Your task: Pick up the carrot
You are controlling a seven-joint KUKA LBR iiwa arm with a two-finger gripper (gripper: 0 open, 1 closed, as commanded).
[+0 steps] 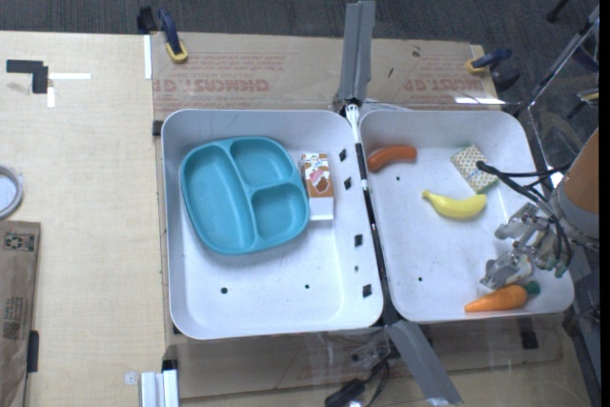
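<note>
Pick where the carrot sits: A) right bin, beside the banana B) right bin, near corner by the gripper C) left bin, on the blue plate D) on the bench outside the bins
B: the carrot lies in the right bin's near corner, just below the gripper.
</note>
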